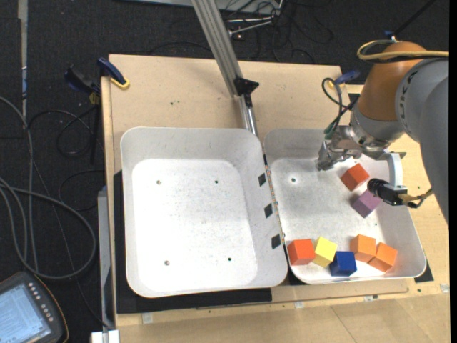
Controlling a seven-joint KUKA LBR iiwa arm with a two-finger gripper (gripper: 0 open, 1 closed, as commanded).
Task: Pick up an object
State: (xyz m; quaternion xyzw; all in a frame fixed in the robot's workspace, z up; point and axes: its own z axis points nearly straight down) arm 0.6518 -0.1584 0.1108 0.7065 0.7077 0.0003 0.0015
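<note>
Two bins are sitting side by side on the bench (178,84), the left bin (143,148) and the right bin (285,145) touching along their inner rims. The gripper (327,159) is hanging over the rear part of the right bin, with the arm (400,91) reaching in from the right. Two blocks are lying just right of the gripper: one block (354,176) nearer it, a second block (366,202) in front of that one. Five blocks are lying in a row (343,252) along the front wall of the right bin. A pole (218,38) is slanting across the bench behind the bins.
</note>
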